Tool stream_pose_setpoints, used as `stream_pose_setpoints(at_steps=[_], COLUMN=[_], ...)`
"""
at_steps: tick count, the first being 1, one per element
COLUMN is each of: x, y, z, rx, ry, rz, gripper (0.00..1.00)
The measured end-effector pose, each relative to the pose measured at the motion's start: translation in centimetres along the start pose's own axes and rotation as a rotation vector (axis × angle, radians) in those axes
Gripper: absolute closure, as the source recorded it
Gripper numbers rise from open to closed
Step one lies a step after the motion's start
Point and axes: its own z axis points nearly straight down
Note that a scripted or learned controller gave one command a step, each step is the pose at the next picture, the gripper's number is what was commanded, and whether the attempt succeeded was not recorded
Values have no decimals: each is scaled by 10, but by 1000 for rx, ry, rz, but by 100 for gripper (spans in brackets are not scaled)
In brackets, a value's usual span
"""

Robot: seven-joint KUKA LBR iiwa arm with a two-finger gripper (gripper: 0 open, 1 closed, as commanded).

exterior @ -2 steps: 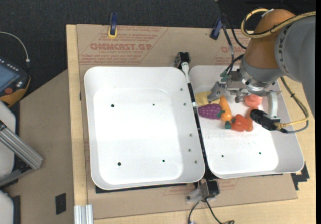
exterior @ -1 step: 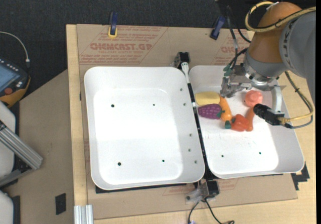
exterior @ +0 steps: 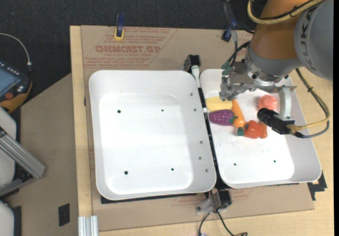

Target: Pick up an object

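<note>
Nothing looks picked yet: the red pepper (exterior: 255,130), purple grapes (exterior: 222,117), carrot (exterior: 238,114) and yellow piece (exterior: 215,103) lie in the right bin (exterior: 275,169), the gripper (exterior: 229,92) just above them, its grip hidden.

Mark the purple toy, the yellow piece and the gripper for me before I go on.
purple toy (exterior: 222,117), camera view, middle of its body.
yellow piece (exterior: 214,103), camera view, its visible top face.
gripper (exterior: 229,92), camera view, its lower tip above the yellow piece.
</note>
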Motion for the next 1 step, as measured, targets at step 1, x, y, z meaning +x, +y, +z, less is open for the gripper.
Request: stream_pose_setpoints(at_steps=[1], x=[-70], y=[-63], z=[-34], rx=[11], ry=[-4], rz=[16], gripper=[100])
